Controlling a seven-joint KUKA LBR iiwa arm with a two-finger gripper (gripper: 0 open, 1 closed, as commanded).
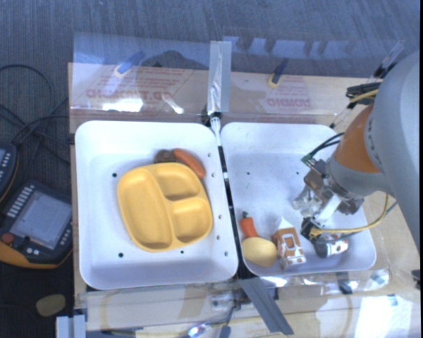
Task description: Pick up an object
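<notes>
Bins sit side by side on the bench, seen from above at a slant. The left bin (92,189) holds a yellow divided tray (165,205) lying flat near its middle, and an orange sausage-like piece (189,163) rests against the tray's far edge, with a dark, roundish item (165,156) just beside it that is too blurred to name. The right bin (268,153) carries its things along the near wall: a small orange carrot-shaped piece (248,226) close to the divider between the bins, a pale yellow lemon-like object (259,251) touching the near rim, and an orange-and-white box (289,248) just beside the lemon on its right. A small grey and black object (330,246) lies to the right of the box, close under the arm's tool. The grey arm (402,146) reaches in from the right, its orange band (354,146) above the wrist, and the gripper (312,213) hangs low over the right bin's right half, near the box and the grey object. Whether its grip is wide, narrow or closed on anything cannot be told from this angle.
</notes>
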